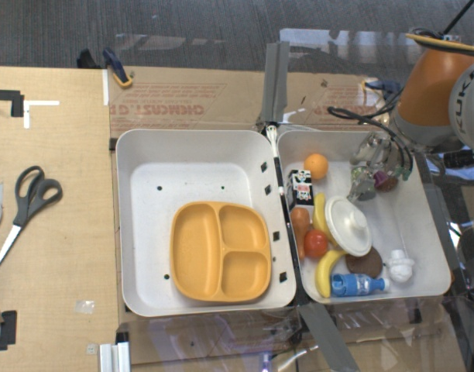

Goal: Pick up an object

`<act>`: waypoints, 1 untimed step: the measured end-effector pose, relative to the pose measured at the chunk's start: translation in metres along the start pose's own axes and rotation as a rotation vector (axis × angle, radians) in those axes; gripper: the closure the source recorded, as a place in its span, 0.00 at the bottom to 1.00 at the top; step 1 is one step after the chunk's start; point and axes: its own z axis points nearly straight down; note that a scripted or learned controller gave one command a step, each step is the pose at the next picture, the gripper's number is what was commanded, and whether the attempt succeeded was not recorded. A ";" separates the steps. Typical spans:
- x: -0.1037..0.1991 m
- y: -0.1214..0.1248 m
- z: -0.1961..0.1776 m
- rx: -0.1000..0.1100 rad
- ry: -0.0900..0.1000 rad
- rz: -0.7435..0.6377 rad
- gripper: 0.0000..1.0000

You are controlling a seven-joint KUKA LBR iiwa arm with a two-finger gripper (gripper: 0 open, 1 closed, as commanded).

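Note:
My gripper [364, 183] hangs low over the back of the right bin [432, 208], under the arm's orange band. A small dark purple object [385, 180] sits right beside it on the right; whether it is gripped is unclear. Just in front of the gripper lies a white round lid [348, 225]. An orange ball [317, 166] and a black-and-white carton [301, 186] lie to its left. Further forward are a banana [326, 273], a red tomato [315, 243], a blue bottle [358, 285], a brown lump [366, 262] and a small white piece [400, 268].
The left bin [144, 208] holds a yellow divided plate [220, 251]. Scissors [28, 196] lie on the wooden bench at the left. A grey post [274, 84] rises behind the seam between the bins. Cardboard [183, 99] lies behind the left bin.

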 end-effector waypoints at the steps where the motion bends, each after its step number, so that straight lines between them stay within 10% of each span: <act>1: 0.026 0.063 -0.004 0.010 -0.015 0.179 0.00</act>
